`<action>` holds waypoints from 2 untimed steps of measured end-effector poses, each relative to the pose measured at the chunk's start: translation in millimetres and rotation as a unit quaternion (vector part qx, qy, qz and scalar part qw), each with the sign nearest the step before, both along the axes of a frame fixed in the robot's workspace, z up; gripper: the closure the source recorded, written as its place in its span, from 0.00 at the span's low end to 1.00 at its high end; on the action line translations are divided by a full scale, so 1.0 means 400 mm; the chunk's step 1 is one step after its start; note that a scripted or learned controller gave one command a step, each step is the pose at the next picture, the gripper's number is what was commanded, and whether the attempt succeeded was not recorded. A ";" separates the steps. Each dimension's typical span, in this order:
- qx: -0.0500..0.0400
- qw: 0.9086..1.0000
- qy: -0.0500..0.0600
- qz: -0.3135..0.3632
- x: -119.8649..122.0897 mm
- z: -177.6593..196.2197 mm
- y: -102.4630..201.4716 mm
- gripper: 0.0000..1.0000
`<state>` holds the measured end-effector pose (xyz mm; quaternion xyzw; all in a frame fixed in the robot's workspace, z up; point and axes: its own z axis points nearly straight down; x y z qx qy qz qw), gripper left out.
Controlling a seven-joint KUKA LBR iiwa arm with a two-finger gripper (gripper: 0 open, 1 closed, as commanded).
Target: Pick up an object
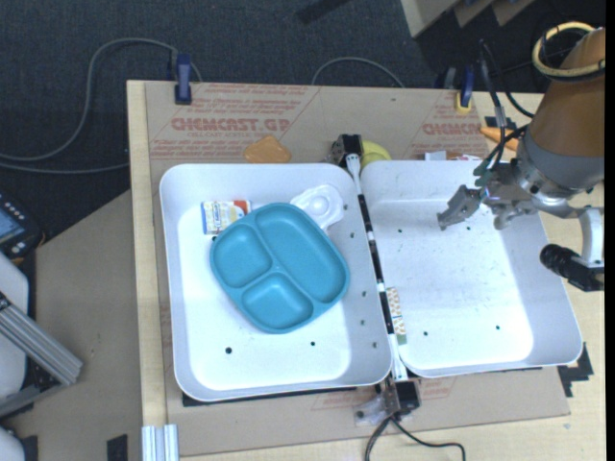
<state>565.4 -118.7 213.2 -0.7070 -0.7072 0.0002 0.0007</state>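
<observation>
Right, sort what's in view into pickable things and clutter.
For the job:
- blue divided plate
- small carton
- clear plastic lid
- hand

Lying about:
- orange piece
- yellow object
- blue clamps
- cables

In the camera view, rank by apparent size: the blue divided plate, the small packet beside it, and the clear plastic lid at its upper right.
1. Blue divided plate, by far the largest.
2. and 3. Small packet and clear plastic lid: both partly hidden by the plate, too close to rank.
</observation>
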 end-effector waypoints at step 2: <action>-0.001 1.000 -0.003 0.000 0.258 -0.320 -0.030 0.00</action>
